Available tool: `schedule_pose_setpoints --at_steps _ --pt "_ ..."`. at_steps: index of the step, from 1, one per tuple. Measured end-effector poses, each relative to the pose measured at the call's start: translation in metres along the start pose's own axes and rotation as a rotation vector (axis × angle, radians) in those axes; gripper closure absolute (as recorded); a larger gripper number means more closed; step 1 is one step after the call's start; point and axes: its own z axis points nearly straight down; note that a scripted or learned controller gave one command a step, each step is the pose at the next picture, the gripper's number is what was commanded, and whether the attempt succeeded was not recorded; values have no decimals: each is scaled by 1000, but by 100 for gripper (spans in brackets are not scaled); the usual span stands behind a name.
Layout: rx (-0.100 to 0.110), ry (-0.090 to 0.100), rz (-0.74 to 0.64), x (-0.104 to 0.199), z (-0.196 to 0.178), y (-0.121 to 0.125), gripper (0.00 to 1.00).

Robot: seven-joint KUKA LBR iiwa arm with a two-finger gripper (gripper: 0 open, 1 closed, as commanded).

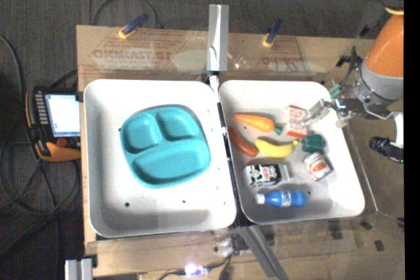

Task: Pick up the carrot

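Two shallow white plastic bins stand side by side on a plywood bench. The left bin holds a turquoise plastic plate with three compartments, lying near its middle. The right bin holds the clutter: an orange plastic carrot with a green stem end lies in the upper left part, its long axis running almost level across the view, tilted slightly downward to the right, with the pointed tip toward the divider between the bins and the green end toward the bin's centre. Just below it lies a reddish-orange sausage-shaped toy, slanting down to the right, and touching that a yellow plastic banana, whose upper end comes near the carrot's green end. To the right of the carrot stands a small red-and-white carton, with a dark green object and a small red-and-white can below it. Lower still lie a black-and-white carton and a blue plastic bottle with a white cap. The grey arm's two-finger gripper hovers over the bin's upper right corner, beside the carton and well apart from the carrot; its fingers appear parted with nothing between them.
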Motion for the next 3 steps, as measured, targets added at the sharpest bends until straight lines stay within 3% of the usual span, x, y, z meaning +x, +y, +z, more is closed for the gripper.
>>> schedule_pose_setpoints --at_steps 1,2,3 --pt "-22 -9 75 52 82 40 0" --pt "-4 -21 -467 76 92 88 0" --pt "-24 -32 -470 76 82 93 100"
